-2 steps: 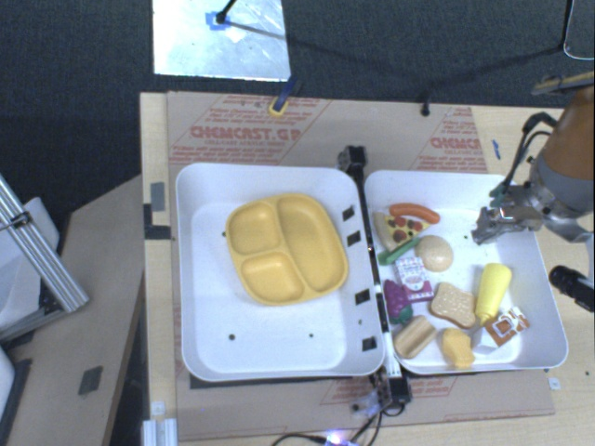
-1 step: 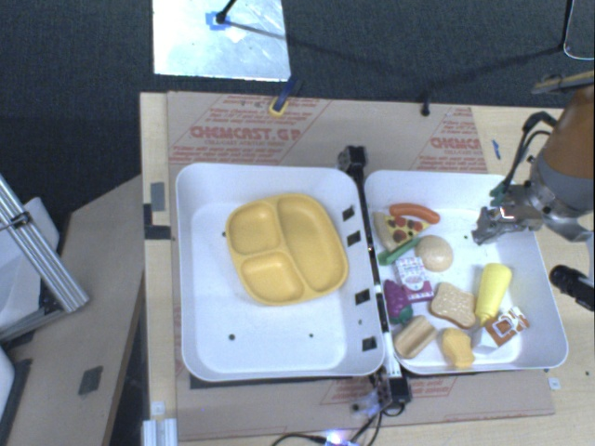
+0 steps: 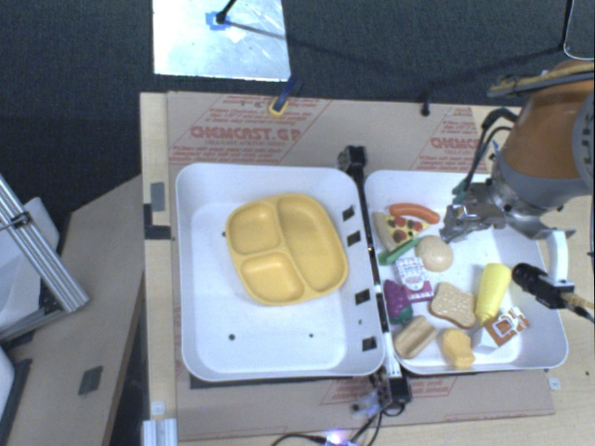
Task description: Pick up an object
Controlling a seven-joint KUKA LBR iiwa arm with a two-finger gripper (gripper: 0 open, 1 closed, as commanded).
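Pincer hovers in right bin, just above toy egg, beside hot dog. Grip state: cannot tell. Yellow divided plate in left bin.

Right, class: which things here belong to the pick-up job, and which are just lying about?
Belonging to the job:
tool
hot dog
egg
toast
corn cob
right bin

Just lying about:
yellow divided plate
left bin
foil sheet
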